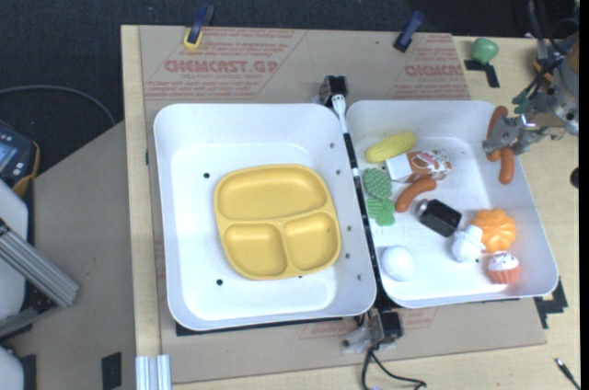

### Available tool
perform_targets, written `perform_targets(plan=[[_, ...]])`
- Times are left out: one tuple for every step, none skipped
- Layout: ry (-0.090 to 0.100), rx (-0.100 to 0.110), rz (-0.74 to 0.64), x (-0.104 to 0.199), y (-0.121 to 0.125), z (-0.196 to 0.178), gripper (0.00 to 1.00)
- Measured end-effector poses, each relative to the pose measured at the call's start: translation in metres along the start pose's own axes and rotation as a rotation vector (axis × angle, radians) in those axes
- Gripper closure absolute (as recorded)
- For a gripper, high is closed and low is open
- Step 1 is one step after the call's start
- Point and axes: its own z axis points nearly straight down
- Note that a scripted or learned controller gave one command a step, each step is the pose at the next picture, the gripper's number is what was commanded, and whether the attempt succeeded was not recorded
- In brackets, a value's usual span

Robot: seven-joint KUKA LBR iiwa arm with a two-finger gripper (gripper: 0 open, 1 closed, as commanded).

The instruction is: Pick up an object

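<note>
The right bin (543, 261) holds several toy foods: a yellow corn cob (390, 146), a green ridged piece (377, 195), an orange sausage (414, 192), a black block (440, 216), an orange pumpkin (498, 229) and a white ball (398, 262). My gripper (512, 138) reaches in from the right, over the bin's far right side. A second orange sausage (505, 167) lies right under it, showing above and below the gripper. Whether that sausage is gripped is hidden.
The left bin (179, 158) holds a yellow divided plate (274, 221). A small cupcake (503, 268) and a white figure (467, 243) sit near the right bin's front corner. A green ball (484, 50) rests on the bench behind the bins.
</note>
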Motion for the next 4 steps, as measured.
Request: perform_targets(plan=[[0.002, 0.003, 0.000, 0.000, 0.001, -0.023, 1.00], [0.007, 0.011, -0.004, 0.055, -0.024, -0.030, 1.00], [0.008, 0.012, -0.005, 0.115, -0.041, -0.027, 1.00], [0.007, 0.012, -0.003, 0.154, -0.061, -0.029, 1.00]])
